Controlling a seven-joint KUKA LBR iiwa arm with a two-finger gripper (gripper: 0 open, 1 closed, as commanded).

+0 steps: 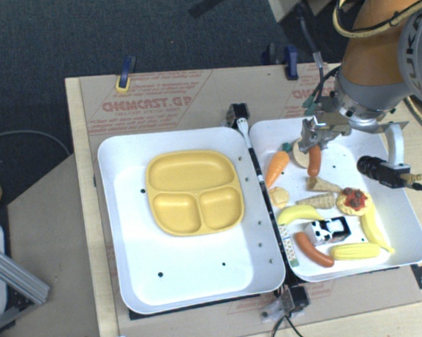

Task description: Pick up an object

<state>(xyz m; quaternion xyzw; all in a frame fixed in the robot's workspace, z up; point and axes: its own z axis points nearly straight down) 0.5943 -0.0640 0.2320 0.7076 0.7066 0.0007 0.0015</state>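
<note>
Camera view, looking down at a slant on a brown table (190, 92) printed with red lettering that reads "CHEMCAST GP". Two shallow white bins sit side by side. The left bin (131, 266) holds a yellow plastic plate with three compartments (194, 190), lying flat near its middle.

The right bin (402, 217) holds a loose heap of toy food, the likely picking stock: an orange plastic carrot (276, 169), a yellow banana (301, 213), a red sausage (313, 249), a yellow corn cob (355, 250), and a black-and-white block (328, 228); its markings are too small to read.

The grey arm with its orange band (382, 32) reaches in from the right. Its end effector (313, 148) hangs low over the right bin's far end, apparently clamped on a small reddish-orange sausage-shaped toy (314, 162), which hangs upright beneath it, just beside the carrot.
</note>
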